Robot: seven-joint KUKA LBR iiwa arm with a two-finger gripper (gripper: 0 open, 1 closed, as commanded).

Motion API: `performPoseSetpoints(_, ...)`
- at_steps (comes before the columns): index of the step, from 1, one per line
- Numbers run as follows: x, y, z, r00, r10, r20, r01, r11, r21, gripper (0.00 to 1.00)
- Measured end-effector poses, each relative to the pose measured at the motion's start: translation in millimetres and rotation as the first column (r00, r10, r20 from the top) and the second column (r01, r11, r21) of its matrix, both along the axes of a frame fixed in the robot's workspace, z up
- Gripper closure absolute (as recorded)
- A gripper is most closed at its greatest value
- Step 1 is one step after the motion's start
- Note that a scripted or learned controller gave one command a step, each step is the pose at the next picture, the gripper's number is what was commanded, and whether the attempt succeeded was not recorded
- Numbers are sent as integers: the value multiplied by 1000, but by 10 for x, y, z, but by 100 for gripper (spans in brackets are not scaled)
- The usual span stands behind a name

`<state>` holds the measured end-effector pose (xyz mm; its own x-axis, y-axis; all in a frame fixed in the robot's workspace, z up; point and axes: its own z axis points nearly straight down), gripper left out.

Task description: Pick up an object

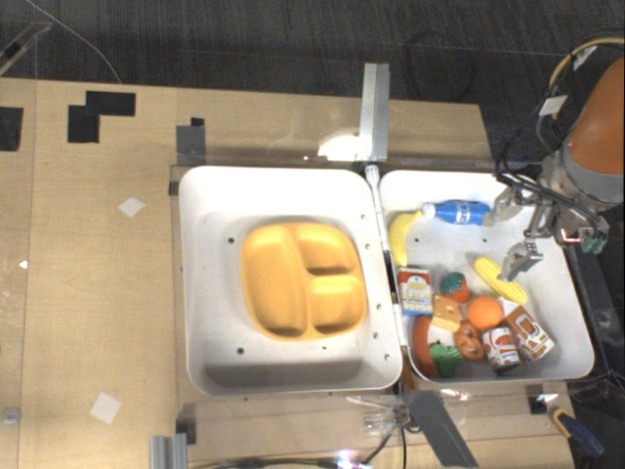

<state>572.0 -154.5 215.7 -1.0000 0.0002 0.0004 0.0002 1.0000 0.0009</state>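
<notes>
My pincer (pixel 520 259) hangs over the right bin (pixel 576 296), its tips just above the corn cob (pixel 498 277); whether its tips are spread or pressed together I cannot tell. Nothing sits between them. Around the cob lie an orange (pixel 485 313), a blue bottle (pixel 457 212) near the far wall, a banana (pixel 400 235) and small cartons (pixel 415 290). The left bin (pixel 210 262) on the bench (pixel 88 291) holds a yellow divided tray (pixel 303 279).
</notes>
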Motion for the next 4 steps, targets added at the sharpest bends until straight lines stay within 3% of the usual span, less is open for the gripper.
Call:
performPoseSetpoints(1, 120, 539, -803, 999, 37, -6, -37, 999, 3, 0)
performPoseSetpoints(2, 359, 461, -1270, 970, -244, 10, 244, 970, 0, 0)
performPoseSetpoints(3, 831, 518, -1268, 924, -382, -24, 382, 924, -9, 0)
performPoseSetpoints(4, 846, 556, -1270, 690, -723, -20, 724, 690, -7, 0)
